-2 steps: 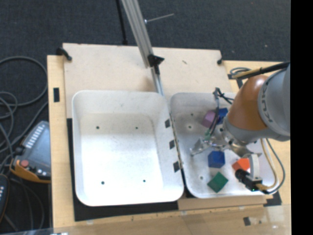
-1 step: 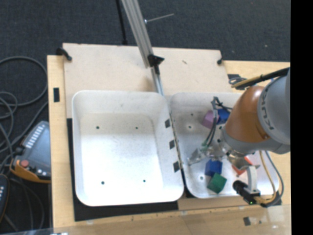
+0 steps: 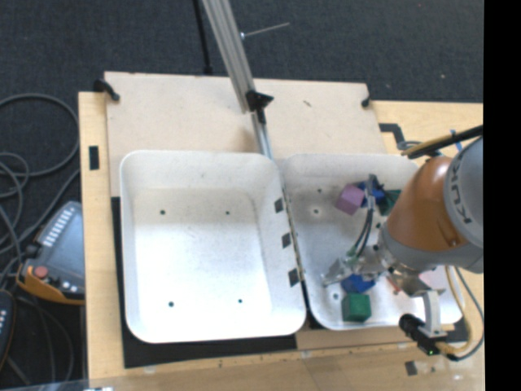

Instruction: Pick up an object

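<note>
Bench [image 3: 163,112] carries two shallow white bins side by side; the left bin [image 3: 203,243] shows bare floor, the right bin [image 3: 313,194] holds the loose things. Reaching in from the right, the one arm [image 3: 431,218] hangs low over the right bin, its orange band covering much of that bin's right half. The gripper [image 3: 352,274] sits down among the things near the bin's near edge, just above a blue piece [image 3: 356,284] and beside a green block [image 3: 356,306]; whether it is released or clenched I cannot tell, and nothing is plainly held. This looks like the reach-and-close step of the pick; the next move calls for closing squarely on one piece, likely the blue one, then lifting straight up clear of its neighbours. By count: two bins, one arm, one purple block [image 3: 352,198] at the far side, one green block, one blue piece; other bits lie partly hidden by the arm.
</note>
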Robot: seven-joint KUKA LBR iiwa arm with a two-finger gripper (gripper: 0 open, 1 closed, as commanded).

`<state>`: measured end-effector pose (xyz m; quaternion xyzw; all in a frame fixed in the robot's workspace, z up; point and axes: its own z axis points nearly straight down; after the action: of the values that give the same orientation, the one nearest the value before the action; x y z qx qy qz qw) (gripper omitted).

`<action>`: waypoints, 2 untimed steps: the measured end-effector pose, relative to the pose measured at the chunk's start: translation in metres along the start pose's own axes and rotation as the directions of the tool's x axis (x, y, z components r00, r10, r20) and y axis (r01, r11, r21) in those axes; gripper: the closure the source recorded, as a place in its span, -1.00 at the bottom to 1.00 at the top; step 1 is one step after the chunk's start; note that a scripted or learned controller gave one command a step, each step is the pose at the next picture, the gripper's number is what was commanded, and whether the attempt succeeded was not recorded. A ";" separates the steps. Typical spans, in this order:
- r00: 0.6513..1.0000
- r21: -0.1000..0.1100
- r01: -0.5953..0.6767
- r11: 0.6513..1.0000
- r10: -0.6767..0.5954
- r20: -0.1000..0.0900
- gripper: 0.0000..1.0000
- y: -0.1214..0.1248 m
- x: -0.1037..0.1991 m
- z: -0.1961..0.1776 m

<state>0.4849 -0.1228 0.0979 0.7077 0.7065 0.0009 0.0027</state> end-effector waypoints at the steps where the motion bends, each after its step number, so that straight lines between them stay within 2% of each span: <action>1: 1.000 -0.005 -0.005 1.000 0.005 0.001 1.00 0.002 -0.001 -0.011; 2: 1.000 -0.004 0.011 1.000 -0.011 -0.005 1.00 0.002 0.093 -0.122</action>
<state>0.4866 -0.0298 0.2197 0.7039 0.7103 0.0040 0.0023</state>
